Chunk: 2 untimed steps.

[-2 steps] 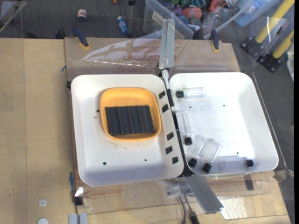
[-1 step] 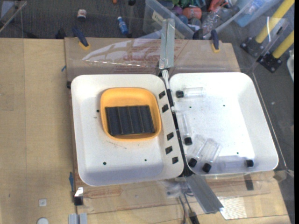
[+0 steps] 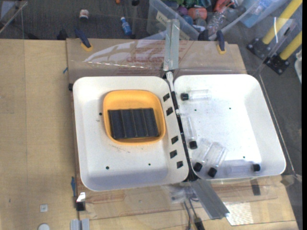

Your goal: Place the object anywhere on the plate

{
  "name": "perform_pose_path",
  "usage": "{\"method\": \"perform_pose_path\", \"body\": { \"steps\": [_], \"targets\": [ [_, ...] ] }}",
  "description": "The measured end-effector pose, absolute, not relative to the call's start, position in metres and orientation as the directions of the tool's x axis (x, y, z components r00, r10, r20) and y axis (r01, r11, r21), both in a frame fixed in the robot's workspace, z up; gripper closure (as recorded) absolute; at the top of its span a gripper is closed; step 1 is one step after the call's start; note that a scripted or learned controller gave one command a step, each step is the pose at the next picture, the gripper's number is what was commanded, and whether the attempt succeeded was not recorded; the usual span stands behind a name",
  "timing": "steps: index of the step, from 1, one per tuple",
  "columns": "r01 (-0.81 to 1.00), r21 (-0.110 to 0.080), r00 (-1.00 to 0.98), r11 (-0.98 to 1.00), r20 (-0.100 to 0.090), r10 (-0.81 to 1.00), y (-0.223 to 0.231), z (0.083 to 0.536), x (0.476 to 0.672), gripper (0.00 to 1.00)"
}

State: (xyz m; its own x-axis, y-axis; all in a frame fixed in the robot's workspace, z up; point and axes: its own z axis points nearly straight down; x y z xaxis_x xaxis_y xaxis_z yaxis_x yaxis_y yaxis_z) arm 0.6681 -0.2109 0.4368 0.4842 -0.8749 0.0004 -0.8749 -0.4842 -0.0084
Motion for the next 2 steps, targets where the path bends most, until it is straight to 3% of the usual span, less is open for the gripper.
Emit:
{"method": "perform_pose_path", "body": {
  "steps": [2],
  "targets": [
    [-0.705,-0.007,0.709,-0.709,0.004,-0.705,-0.2128,0.4366,0.6684,1.00]
  ]
}}
